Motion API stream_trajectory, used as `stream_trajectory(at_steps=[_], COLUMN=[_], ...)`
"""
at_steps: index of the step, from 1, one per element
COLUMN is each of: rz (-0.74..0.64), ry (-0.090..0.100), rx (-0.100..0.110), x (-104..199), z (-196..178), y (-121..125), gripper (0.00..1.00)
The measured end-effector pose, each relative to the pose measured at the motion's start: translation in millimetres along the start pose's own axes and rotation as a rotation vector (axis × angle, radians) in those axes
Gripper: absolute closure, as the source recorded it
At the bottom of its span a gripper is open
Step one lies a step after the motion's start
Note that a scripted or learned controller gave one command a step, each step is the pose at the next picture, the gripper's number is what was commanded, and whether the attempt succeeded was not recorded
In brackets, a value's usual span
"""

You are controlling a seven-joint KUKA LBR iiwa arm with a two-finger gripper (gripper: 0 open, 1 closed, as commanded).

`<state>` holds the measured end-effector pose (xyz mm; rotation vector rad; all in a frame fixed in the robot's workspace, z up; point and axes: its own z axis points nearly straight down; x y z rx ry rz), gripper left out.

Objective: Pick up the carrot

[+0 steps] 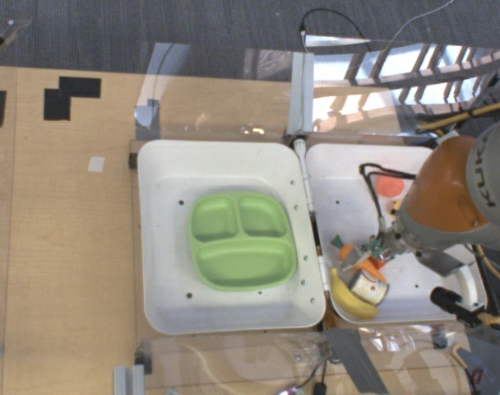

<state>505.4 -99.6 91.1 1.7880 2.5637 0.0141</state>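
Standing over the bench, I see the arm [447, 196] reaching into the right bin [349, 167], w/ the gripper [377, 249] down in a tight cluster of stuff near that bin's front-left corner. The carrot [367, 263] looks to be the small orange bit right at the gripper's tip, just above the banana [350, 296] and touching or nearly touching a small white box [370, 286] that sits against the banana's right side. I can't tell how far the claw is spread or whether it has hold of anything; the tip is too small and too crowded w/ other items, and the orange piece may or may not be between its tips. Risks as I judge them: the carrot is hemmed in, so a close could catch the box or the banana's edge instead, or pinch only the carrot's end and let it slip on the lift. A small green-topped bit [337, 243] up-left of the banana could get knocked too. Away from the banana, toward the bin's back, lies a red disc [390, 186] w/ a black cable [373, 171] nearby, not a worry. The green tray [242, 241] in the left bin [164, 220] is well apart.
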Motion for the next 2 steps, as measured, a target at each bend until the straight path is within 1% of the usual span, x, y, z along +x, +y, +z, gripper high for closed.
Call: stream_trajectory(at_steps=[1, 2], rz=[-0.002, 0.247], ry=[-0.001, 0.004], rx=[-0.004, 0.012], x=[0.4, 44.0], z=[-10.4, -115.2], y=[2.6, 17.8], gripper=[1.00, 1.00])
